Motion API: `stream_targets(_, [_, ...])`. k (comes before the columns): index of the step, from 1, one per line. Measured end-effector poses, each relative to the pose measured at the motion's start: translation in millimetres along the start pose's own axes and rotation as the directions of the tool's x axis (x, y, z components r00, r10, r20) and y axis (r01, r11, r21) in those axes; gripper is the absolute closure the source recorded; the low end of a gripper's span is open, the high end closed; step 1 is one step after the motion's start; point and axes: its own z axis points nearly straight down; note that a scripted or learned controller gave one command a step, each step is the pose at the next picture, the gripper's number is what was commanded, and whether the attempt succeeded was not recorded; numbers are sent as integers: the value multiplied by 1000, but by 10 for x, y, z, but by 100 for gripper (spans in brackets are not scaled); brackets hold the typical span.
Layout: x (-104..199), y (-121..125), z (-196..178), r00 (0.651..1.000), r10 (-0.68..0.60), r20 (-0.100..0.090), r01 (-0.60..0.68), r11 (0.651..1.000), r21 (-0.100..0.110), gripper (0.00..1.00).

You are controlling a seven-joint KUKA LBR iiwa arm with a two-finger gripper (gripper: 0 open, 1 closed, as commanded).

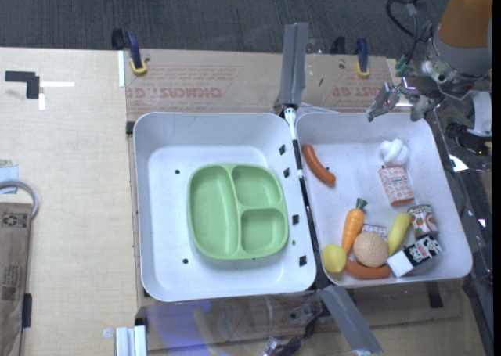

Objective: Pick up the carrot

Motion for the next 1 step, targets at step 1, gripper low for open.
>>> stream_targets(1, [357, -222, 51, 999, -46, 0, 46, 999, 0, 0])
